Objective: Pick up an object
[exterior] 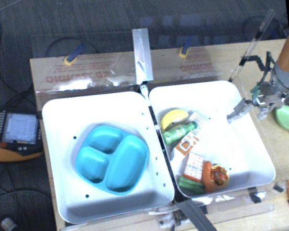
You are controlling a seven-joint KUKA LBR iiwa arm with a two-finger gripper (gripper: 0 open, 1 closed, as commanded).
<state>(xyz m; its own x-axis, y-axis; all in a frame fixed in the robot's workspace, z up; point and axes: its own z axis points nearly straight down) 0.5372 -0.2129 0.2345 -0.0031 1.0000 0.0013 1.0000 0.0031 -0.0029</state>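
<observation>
Your wide tan wooden desk (pixel 90 66) holds two shallow white plastic bins. The left white bin (pixel 61 165) carries a big blue plastic plate with three sections (pixel 111 158). The right white bin (pixel 243 147) has the small things, all bunched against its left wall.

The claw (pixel 239 110) hangs over the right rim of that bin, well apart from the pile. You cannot tell here how the claw is set.

The green plastic bottle (pixel 177 132) looks like the easiest pick. It lies on its side, long way left to right, and which end has the cap is too small to tell. A yellow banana-shaped toy (pixel 173 117) touches it above, and a small orange and white box (pixel 187 143) sits just below.

What could go wrong: the things are packed tight, so the claw may bump a neighbour or the bin wall. The round bottle may also roll away and slip out.
</observation>
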